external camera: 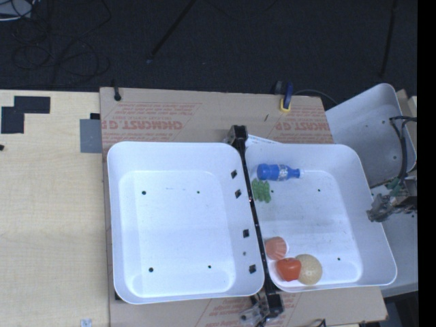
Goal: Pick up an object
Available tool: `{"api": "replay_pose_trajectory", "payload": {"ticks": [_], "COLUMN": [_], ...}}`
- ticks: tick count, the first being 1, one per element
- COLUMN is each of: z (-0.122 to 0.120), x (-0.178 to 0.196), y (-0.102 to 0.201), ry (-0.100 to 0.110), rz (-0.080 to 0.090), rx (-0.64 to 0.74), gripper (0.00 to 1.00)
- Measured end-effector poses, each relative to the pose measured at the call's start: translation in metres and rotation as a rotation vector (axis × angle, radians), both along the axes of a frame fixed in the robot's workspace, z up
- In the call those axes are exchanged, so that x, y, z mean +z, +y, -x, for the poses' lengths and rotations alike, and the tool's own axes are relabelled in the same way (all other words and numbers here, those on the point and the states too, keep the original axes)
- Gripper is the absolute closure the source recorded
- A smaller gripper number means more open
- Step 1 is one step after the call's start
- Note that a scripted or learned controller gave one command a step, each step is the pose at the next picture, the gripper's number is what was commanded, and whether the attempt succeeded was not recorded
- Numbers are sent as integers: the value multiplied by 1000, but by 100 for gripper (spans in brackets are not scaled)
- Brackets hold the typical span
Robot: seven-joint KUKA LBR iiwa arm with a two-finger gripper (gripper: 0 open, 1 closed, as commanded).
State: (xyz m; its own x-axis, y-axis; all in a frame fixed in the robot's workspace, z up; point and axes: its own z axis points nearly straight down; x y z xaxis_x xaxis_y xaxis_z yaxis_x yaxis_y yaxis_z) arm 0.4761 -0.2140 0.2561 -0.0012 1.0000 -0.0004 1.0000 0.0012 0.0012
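1. The left bin [129, 182] is seen on a cardboard sheet [170, 118] laid over the bench.
2. The right bin [340, 162] is set just beside it, their inner rims touching along a black divider strip [246, 203].
3. A green object [261, 191] is found near the right bin's left wall, toward the far edge.
4. A blue bottle [277, 172] lies on its side just behind the green object, near the far edge.
5. A pale orange ball [275, 248], a red object [289, 269] and a yellowish ball [310, 269] are clustered at the near left corner, touching one another.
6. The gripper [390, 206] is seen past the right bin's right edge, outside the bin; whether it is apart or together cannot be told, and nothing is seen in it.
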Motion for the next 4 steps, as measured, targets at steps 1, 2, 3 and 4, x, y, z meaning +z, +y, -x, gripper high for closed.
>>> {"api": "replay_pose_trajectory", "payload": {"ticks": [1, 2, 3, 4], "z": [0, 1, 1, 1], "x": [-1, -2, -2, -4], "y": [0, 0, 0, 0], "ry": [2, 3, 3, 3], "rz": [-1, -2, -2, -2], "rx": [-3, -4, -5, -6], "gripper": [100, 100, 100, 100]}}
